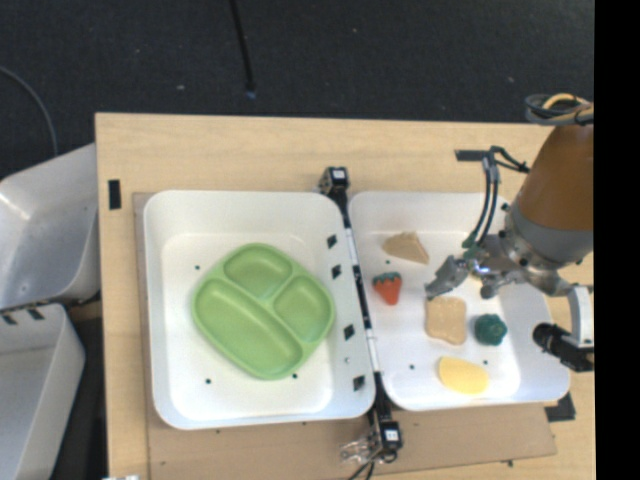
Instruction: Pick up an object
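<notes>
The tan toast slice [446, 320] lies flat on the floor of the right bin [420, 388], on a pale wooden bench [230, 148] with dark floor beyond it. My pincer [447, 276] hangs just above the toast's upper edge, a little toward the divider between the bins; whether it touches the toast I cannot tell. Nothing sits between my fingers, and I cannot tell whether they stand open or closed, since they blur into one grey shape.

The toast is a squarish, light brown piece with rounded corners and a slightly darker rim. Just beside it, away from the divider, sits a small dark green round thing [489, 329]. Nearer the camera from the toast lies a yellow oval piece [462, 375]. Toward the divider from the toast stands a red strawberry [388, 288] with a green top. Farther back from the toast rests a tan wedge [405, 247]. Across the divider, well apart from the toast, the left bin [170, 388] holds a green divided plate [263, 310] with three compartments.
</notes>
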### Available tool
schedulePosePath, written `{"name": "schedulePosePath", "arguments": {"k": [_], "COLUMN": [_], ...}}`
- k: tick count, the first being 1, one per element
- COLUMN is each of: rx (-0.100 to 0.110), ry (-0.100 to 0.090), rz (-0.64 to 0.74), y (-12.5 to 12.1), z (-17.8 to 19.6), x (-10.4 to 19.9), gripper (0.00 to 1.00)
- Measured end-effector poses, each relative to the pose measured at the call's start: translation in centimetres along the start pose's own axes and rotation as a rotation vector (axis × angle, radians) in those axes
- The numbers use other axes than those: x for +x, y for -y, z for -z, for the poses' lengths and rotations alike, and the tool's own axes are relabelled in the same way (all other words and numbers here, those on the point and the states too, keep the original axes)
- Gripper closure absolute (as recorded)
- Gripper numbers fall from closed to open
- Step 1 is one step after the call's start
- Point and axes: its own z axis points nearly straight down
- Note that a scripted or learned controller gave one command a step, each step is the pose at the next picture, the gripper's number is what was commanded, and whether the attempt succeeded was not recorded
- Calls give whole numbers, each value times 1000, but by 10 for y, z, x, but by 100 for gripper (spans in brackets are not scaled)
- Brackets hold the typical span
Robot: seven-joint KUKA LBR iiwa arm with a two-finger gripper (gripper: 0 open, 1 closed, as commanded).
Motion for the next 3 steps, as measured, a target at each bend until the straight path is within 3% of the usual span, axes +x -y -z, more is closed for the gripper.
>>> {"name": "schedulePosePath", "arguments": {"k": [1, 3], "rx": [-14, -8], "ry": [2, 1], "rz": [3, 1], "y": [-3, -10], "z": [7, -102], "x": [0, -5], "gripper": [0, 0]}}
